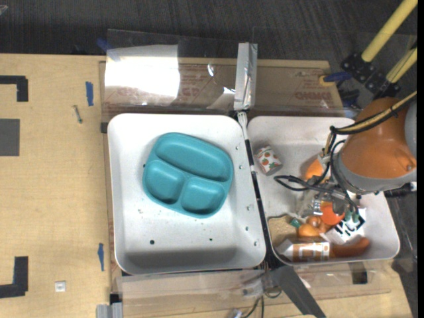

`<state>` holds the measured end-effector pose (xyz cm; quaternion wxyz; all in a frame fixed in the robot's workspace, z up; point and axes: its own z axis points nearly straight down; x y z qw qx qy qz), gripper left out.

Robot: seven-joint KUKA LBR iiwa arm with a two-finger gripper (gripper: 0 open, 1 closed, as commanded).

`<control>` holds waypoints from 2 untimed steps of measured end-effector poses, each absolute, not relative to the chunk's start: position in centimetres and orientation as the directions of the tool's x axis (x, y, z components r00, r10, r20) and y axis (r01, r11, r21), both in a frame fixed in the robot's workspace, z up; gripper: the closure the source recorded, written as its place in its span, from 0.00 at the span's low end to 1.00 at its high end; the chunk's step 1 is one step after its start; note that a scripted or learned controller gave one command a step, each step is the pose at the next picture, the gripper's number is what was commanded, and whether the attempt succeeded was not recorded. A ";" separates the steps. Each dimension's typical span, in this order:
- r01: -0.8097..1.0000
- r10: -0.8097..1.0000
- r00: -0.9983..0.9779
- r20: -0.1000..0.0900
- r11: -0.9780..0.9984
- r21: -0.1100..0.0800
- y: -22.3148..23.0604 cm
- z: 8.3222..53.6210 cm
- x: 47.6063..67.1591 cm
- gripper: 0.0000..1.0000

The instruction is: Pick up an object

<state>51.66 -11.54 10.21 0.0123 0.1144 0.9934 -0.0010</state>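
Arm point(377, 151): you see it coming in from the right, orange band over the right bin, wrist pointing down into the clutter.
Gripper point(324, 207): low in the right bin, among the small items near the bin's front half. You can't tell its state; cables and wrist parts hide the tips.
Right bin point(291, 128): holds all the loose items, bunched toward the front and right.
Cup point(267, 159): small white one with red and green marks, tipped on its side near the back left of the right bin, apart from the gripper.
Orange piece point(314, 169): just left of the wrist, partly hidden by cables.
Orange ball point(308, 229): just below the gripper, touching or nearly touching it; you can't tell which.
Bottle point(306, 250): lies flat along the front wall, white label, brown body.
Sausage point(354, 246): reddish, lies flat right of the bottle, by the front wall.
Left bin point(126, 177): holds one thing.
Tray point(187, 173): teal, three compartments, sits flat at an angle in the middle of the left bin.
Counter point(46, 177): tan board left of the bins, black tape marks on it.
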 end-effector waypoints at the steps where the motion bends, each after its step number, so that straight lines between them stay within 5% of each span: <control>1: 0.227 0.227 -0.974 -0.023 0.974 0.001 -11.5 10.1 51.6 0.00; 2: 0.221 0.221 -0.975 -0.007 0.975 0.001 -12.3 8.9 53.7 0.00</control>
